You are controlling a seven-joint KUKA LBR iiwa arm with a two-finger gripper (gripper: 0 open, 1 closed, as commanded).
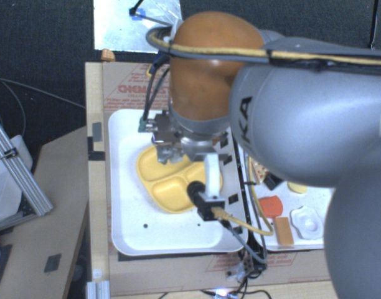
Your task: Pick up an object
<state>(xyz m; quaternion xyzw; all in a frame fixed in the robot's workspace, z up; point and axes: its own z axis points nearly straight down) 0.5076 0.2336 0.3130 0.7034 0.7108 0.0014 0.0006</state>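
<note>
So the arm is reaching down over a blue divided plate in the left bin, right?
Not quite: the plate is yellow, not blue. The camera view shows the arm reaching down over this yellow divided plate, which lies in the left bin.

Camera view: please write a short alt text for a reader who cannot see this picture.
A grey robot arm with an orange band reaches down over a yellow divided tray in the left white bin, and its wrist hides part of the tray. The right white bin holds small objects, among them an orange block and a white piece.
</note>
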